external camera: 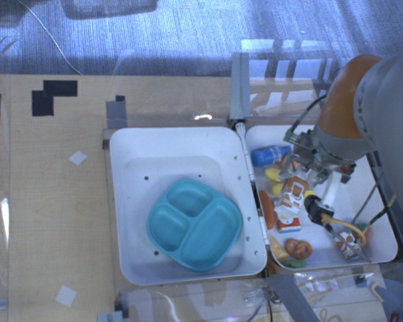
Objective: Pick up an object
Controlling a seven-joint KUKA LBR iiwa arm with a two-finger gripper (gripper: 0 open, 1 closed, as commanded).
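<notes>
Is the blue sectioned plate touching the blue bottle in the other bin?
Apart. The camera view shows the sectioned plate lying in the left bin, while the blue bottle lies in the right bin, beyond the two bins' walls.

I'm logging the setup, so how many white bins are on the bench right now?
2. The left bin holds a blue divided plate. The right bin holds a pile of small items, with the arm reaching over it; part of that bin is hidden beneath the arm.
</notes>
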